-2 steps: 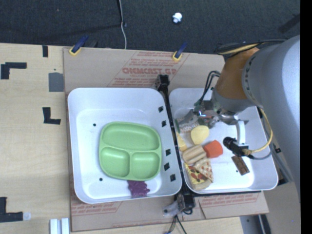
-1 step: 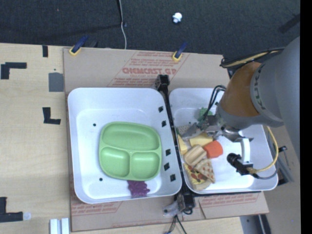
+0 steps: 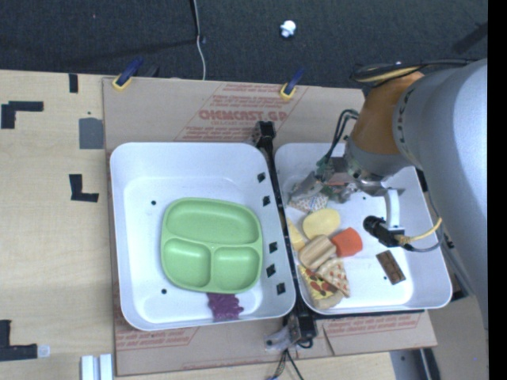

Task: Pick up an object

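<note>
Claw (image 3: 321, 182) low over the right bin's (image 3: 412, 291) far-left corner; I can't tell its state. Yellow toy (image 3: 320, 222) beside it looks light, smooth; I'd pinch its middle.

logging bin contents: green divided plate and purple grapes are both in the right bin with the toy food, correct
Not quite. The camera view shows the green divided plate and the purple grapes in the left bin, not the right. The toy food, such as the pizza slice and the hot dog, is in the right bin.
</note>
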### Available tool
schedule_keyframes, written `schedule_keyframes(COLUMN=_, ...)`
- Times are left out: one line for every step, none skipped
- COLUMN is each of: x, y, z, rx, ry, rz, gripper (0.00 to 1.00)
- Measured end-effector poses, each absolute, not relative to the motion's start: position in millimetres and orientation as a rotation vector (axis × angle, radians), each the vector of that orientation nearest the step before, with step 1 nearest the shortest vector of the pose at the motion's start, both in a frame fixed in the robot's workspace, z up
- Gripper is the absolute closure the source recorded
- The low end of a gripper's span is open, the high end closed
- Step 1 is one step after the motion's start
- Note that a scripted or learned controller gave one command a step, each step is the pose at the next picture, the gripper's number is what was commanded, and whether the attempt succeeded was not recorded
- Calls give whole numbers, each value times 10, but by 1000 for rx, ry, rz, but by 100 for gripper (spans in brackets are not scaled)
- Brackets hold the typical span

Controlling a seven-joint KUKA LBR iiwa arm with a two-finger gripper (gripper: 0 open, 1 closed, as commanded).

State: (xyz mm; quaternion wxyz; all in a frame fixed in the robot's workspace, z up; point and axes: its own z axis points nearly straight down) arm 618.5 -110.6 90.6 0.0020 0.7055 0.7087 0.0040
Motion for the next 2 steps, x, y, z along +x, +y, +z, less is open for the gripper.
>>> schedule_keyframes(x=5510, y=-1237, z=860, rx=2223, ry=2221, rz=-1, gripper=0)
schedule_keyframes(x=5524, y=-1229, z=947, rx=2221, ry=2224, rz=-1, gripper=100)
